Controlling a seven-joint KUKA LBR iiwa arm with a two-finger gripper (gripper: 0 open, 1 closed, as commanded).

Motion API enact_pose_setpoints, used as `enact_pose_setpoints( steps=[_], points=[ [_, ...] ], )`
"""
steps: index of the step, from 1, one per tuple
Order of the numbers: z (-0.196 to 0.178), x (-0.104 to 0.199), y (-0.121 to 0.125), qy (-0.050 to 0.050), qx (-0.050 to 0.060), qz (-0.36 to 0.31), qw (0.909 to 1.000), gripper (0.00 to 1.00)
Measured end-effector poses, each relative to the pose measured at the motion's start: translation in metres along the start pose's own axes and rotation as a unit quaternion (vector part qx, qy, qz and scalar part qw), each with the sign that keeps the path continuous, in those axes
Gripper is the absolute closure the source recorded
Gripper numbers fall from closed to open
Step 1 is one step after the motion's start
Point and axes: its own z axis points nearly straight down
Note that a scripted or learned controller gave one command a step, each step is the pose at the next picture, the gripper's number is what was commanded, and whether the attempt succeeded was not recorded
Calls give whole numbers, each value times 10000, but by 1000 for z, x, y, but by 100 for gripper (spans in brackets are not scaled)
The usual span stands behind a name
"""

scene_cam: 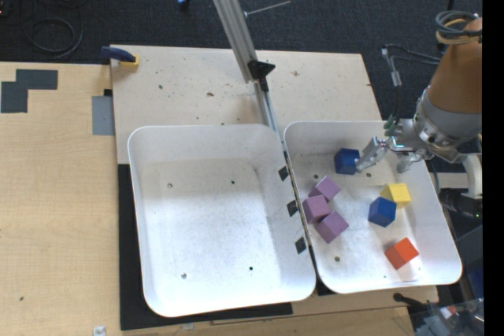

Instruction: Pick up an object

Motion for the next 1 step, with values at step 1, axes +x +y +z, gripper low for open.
enact_pose_setpoints(
  steps=[1],
  points=[
    [-3, 0, 1, -6, -26, 5, 10000, 0]
  ],
)
